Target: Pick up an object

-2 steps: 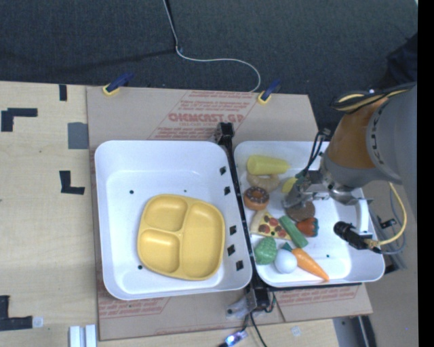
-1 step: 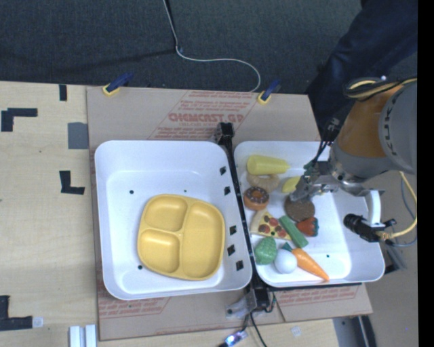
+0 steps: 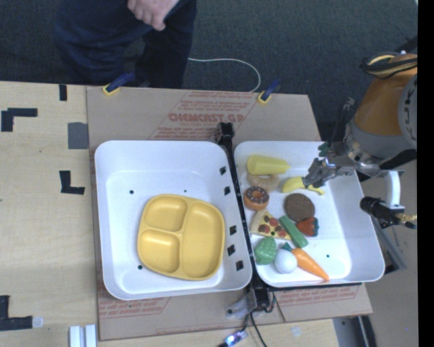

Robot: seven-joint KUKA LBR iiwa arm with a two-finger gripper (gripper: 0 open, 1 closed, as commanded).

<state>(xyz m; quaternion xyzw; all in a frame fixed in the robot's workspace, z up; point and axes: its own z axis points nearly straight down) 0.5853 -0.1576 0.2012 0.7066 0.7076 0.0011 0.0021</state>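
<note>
The right bin (image 3: 358, 234) holds several toy foods. These include a yellow corn piece (image 3: 266, 164), a small yellow banana (image 3: 293, 184), a donut (image 3: 256, 197), a brown patty (image 3: 299, 205), a pizza slice (image 3: 264, 224), a green cucumber (image 3: 293, 232), a red pepper (image 3: 308, 226), a green broccoli (image 3: 265, 250), a white egg (image 3: 285, 261) and a carrot (image 3: 311, 265). My gripper (image 3: 316, 175) hangs low over the bin's upper right part, right beside the banana's right end. Whether it touches the banana is unclear.
The left bin (image 3: 115, 169) carries a yellow divided plate (image 3: 181, 236). A black divider (image 3: 234, 196) runs between the two bins. A person stands beyond the bench at the top left (image 3: 152, 13). A white cable (image 3: 230, 64) lies on the floor behind the cardboard.
</note>
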